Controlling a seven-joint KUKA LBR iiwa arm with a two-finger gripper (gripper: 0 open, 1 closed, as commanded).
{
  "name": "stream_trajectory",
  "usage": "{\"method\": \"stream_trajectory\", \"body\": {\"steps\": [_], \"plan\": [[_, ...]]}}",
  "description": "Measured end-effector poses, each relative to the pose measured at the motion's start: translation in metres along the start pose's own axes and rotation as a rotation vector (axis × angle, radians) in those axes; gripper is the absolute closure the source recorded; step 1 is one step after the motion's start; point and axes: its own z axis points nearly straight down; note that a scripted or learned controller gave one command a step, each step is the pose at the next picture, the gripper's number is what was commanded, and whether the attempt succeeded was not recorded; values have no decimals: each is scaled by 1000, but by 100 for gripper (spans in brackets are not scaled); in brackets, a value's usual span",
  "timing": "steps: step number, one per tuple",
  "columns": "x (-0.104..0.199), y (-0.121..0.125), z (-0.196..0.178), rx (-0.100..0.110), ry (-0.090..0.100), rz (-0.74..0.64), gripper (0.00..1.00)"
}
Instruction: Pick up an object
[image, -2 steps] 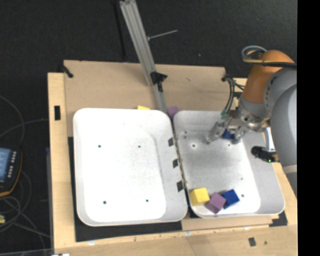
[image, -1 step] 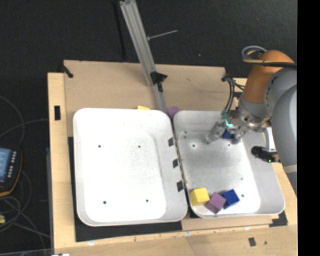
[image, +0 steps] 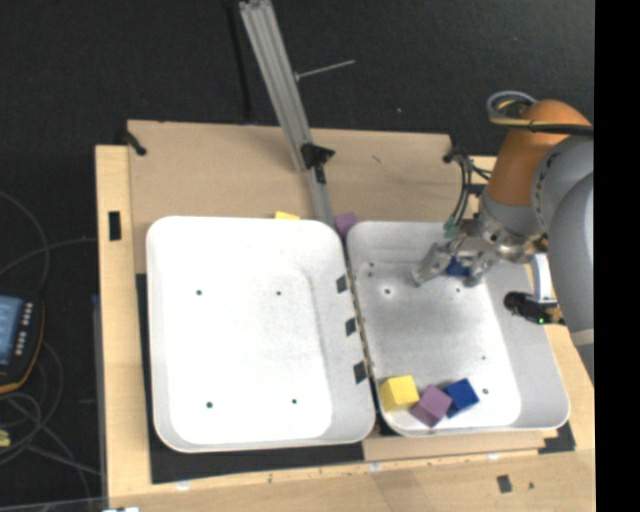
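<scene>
Two bins side by side on the bench (image: 240, 170): left bin (image: 245, 335), right bin (image: 455, 335). In the right bin's near edge, three blocks clustered: one block (image: 399, 391) leftmost, a second (image: 433, 404) touching it, a third (image: 461, 395) on the right. Gripper (image: 452, 262) over the right bin's far edge. Behind the bins' far edges, two small blocks (image: 287, 216) (image: 346, 222) on the bench.

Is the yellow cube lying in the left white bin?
No, the yellow cube lies in the right white bin, at its near edge beside a purple cube and a blue cube.
</scene>
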Motion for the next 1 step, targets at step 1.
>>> {"method": "stream_trajectory", "body": {"steps": [1], "plan": [[-3, -1, -10, -1, -7, -3, 100]]}}
